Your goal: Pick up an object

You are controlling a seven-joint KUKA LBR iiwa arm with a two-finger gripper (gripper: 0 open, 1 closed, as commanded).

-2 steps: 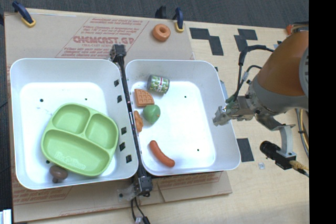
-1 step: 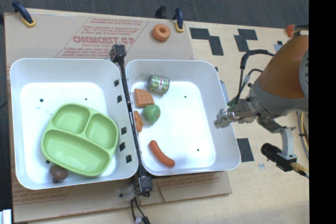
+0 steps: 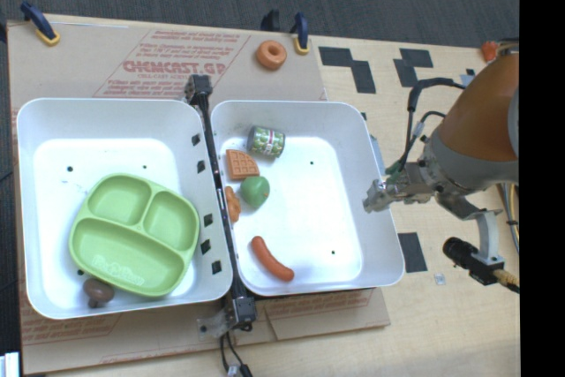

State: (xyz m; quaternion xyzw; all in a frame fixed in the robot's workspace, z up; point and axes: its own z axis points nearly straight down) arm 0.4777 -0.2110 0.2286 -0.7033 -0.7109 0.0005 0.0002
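cardboard sheet (image 3: 168,66) under the bins bears red "chemcast gp" print; gripper (image 3: 378,196) at right bin's (image 3: 353,256) rim, carrying nothing visible.

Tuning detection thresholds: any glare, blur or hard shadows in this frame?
Camera view: even, diffuse light; soft shadows beside the hot dog and green plate; the white bins are bright, nearly washed out; the gripper at the right bin's rim looks soft and its fingers are unresolved; the brown object is too dim to identify.
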